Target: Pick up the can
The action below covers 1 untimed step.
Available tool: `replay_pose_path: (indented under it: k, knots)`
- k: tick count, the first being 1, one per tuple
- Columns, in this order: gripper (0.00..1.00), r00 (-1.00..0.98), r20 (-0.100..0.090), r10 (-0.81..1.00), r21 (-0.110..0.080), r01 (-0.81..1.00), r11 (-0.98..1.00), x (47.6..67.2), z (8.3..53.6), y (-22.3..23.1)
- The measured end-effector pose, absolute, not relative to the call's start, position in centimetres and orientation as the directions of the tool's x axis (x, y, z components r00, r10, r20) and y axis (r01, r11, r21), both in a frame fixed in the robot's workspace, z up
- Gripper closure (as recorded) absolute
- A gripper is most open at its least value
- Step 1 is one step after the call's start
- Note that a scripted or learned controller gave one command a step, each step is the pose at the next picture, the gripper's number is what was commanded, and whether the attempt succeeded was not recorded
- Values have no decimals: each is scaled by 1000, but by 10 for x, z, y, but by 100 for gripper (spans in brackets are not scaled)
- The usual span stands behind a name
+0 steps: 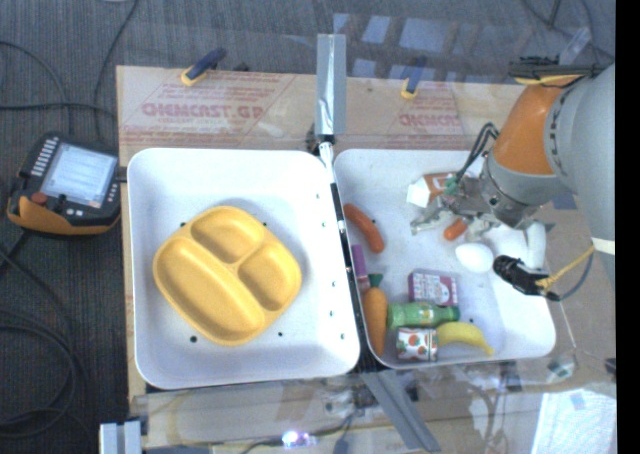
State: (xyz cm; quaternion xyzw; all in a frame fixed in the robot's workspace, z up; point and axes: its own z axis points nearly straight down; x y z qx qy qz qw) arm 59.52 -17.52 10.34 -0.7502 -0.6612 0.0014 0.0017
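Can (416,344) lying at right bin's (350,167) near edge, hemmed by carrot (375,314), green bottle (424,315) and banana (467,338). Gripper (432,218) hovering well apart toward far side, fingers spread, holding nothing.

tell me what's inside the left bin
A yellow divided tray lies inside the left bin, near its middle, and its compartments hold nothing. The bin floor under the tray is covered, so anything beneath it cannot be seen.
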Motion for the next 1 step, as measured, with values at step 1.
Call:
replay_pose_path:
  k: [1]
  knots:
    - [0,109,12,994,-34,993,-109,653,88,-203]
